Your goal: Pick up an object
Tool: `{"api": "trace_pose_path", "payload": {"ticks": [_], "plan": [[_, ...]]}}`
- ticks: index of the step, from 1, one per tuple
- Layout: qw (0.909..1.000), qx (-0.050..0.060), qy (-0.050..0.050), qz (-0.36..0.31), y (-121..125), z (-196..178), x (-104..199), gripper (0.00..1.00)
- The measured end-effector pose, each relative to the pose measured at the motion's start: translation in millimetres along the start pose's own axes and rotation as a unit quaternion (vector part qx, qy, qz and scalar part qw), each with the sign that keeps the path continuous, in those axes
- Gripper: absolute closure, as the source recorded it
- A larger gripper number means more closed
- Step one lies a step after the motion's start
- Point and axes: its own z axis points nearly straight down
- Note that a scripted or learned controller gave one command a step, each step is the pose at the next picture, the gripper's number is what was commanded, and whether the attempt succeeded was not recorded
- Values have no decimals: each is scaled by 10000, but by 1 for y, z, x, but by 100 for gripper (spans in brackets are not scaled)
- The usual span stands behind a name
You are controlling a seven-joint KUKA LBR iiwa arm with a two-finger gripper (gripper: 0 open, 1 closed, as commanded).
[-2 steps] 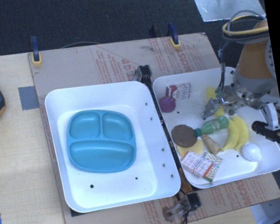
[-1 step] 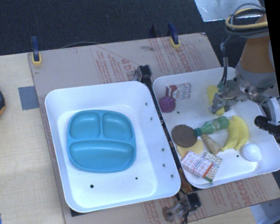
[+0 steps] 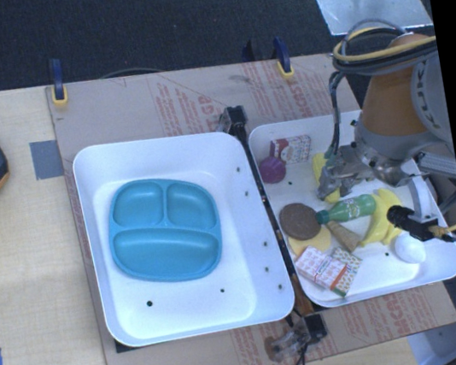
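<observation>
Your claw (image 3: 337, 178) sits low in the right bin (image 3: 450, 266), at the upper edge of the clutter; whether it is wide or narrow you cannot tell, and nothing is visibly gripped. Candidate objects lie just below it: a green bottle (image 3: 349, 210) on its side, smooth and round-bodied, beside a flat brown disc (image 3: 299, 221), over a yellow item (image 3: 382, 225). Nearer the front rim lie a red-and-white printed packet (image 3: 327, 269), flat and boxy, and a white egg-like piece (image 3: 410, 250). A small purple cup (image 3: 272, 170) stands near the back wall. The left bin (image 3: 117, 321) holds a glossy blue divided plate (image 3: 165, 228). Likely risks: the rounded bottle may roll or slip from a closing claw, and tightly packed neighbours may be nudged or pinched along with it.
</observation>
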Motion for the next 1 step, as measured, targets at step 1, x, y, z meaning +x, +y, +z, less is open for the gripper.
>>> {"api": "trace_pose_path", "payload": {"ticks": [1], "plan": [[10000,-47,2,-16,-16,-87,90,100]]}}
